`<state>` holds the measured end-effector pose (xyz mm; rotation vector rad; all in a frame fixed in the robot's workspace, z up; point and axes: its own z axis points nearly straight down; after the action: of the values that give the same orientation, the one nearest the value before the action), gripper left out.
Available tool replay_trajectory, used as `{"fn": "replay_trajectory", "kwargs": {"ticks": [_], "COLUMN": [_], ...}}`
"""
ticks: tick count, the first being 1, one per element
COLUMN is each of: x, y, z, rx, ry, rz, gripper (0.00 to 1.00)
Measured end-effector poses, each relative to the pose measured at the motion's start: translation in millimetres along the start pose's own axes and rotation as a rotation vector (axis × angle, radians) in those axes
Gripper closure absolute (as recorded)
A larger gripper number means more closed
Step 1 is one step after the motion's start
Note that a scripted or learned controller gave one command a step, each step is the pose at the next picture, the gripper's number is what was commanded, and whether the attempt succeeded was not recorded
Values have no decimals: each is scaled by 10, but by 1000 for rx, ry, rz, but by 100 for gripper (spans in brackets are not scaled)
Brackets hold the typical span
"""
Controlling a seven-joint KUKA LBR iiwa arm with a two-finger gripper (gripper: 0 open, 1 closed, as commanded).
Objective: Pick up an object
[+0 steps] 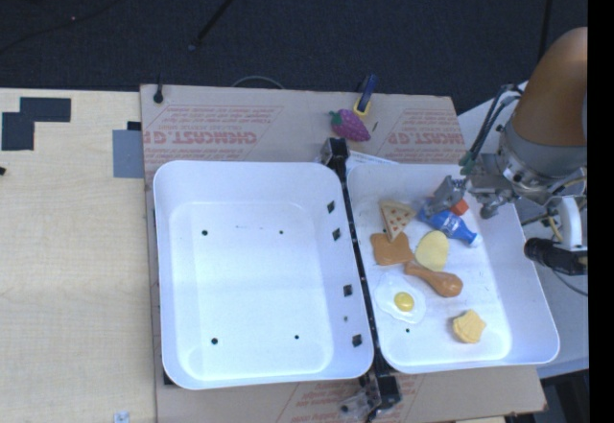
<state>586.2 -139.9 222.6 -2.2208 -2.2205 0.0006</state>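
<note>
two shallow white plastic bins with rounded corners sit side by side on a sheet of printed brown cardboard over the pale wood counter [67, 248]. the left bin [182, 220] has a smooth, glossy floor dotted with small dark holes. the right bin [523, 316] carries six small toy pieces, all hard-looking and smooth: one blue bottle [455, 226] with a red-orange cap, lying on its side near the back right; one tan wedge with small spots [394, 216], like a cheese slice; one flat orange-brown piece [389, 249]; one pale yellow rounded lump [433, 248]; one brown drumstick shape [436, 280] just below it; one fried egg [402, 301], white with a yellow centre; and one yellow chunk [468, 326] at the front.

the hand [451, 193] hangs over the back of the right bin, grey and metallic, its tip right at the blue bottle; whether its grip is wide or narrow cannot be made out.

outside the bins, on the cardboard behind them, lies one purple knobbly grape cluster [351, 126].
</note>
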Motion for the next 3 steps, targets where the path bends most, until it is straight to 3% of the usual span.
{"fn": "replay_trajectory", "kwargs": {"ticks": [1, 2, 3], "x": [-386, -393, 20], "y": [58, 75, -586], "z": [1414, 1246, 1352], "rx": [4, 0, 4], "ry": [0, 1, 2], "rz": [3, 5, 3], "gripper": [0, 100, 100]}}
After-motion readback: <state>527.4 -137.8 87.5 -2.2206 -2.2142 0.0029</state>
